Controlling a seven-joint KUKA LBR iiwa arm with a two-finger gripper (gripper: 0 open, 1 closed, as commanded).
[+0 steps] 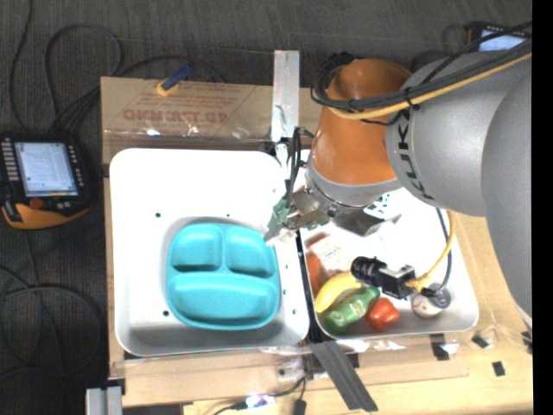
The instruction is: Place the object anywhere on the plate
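Item: turquoise three-compartment plastic plate (223, 277), left white bin (138, 232), nothing on it. Candidate objects: yellow banana (335, 289), green pepper (347, 311), red tomato (384, 314), right white bin (462, 305). Gripper (283, 223) at the divider; finger state cannot be told. Advice: carry well over the rim, release low above a compartment.

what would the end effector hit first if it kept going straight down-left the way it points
Probably the blue plate in the left bin: the end effector points at its upper right corner. Depth is unclear from this one slanted view.
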